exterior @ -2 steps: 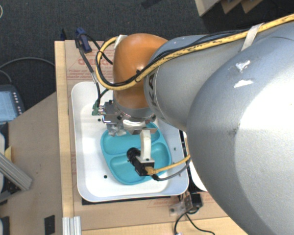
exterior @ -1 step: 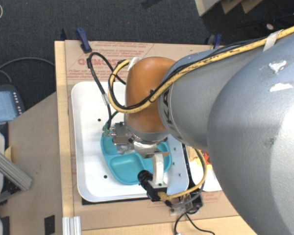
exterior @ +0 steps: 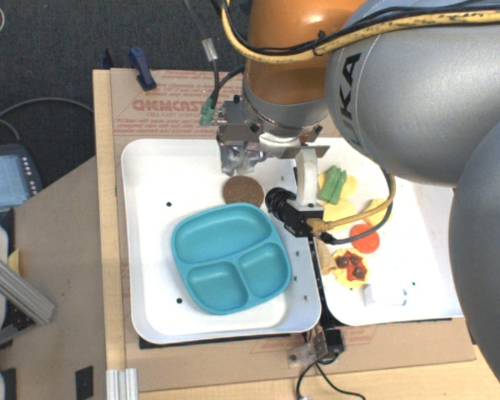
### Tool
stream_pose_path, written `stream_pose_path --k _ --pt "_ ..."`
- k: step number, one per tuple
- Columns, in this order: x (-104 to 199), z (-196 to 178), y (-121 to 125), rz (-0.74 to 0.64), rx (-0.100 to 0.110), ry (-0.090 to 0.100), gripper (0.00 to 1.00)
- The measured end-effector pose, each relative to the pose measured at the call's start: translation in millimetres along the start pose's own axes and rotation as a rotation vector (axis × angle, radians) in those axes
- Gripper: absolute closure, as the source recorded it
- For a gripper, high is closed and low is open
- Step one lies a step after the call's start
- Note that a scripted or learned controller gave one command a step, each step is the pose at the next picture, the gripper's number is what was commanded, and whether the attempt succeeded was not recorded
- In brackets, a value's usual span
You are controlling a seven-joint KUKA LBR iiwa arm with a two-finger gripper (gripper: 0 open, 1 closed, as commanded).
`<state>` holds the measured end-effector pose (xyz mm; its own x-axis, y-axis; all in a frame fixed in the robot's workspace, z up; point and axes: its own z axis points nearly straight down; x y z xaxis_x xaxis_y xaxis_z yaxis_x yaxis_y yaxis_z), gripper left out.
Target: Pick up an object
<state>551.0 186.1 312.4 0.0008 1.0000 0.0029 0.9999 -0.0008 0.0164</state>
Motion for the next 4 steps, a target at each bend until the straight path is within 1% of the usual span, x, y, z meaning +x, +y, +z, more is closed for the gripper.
stream_pose_path --k 1,2,4 --pt "-22 -104 -72 -0.003 0.011 0.000 1.00" --pt "-20 -110 -69 -0.003 0.012 -0.002 1.00" --pt "-19 -130 -68 -0.006 0.007 -0.001 1.00"
